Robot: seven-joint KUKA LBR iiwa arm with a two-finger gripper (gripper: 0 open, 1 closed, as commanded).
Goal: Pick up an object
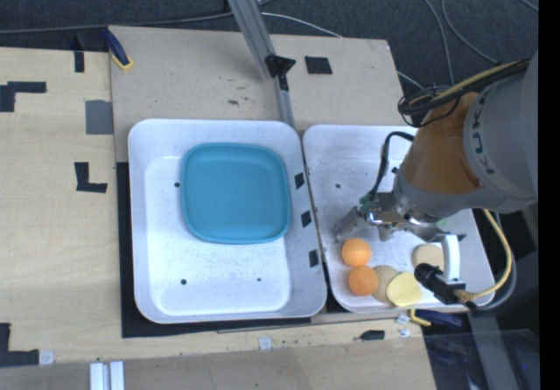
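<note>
just below the gripper, orange ball.

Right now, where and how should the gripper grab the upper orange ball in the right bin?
Grip the upper orange ball across its widest middle, coming straight down. It is round, so any axis fits, but the second orange ball sits close below, so probably set the fingers left-right, where bare bin floor shows.
</note>
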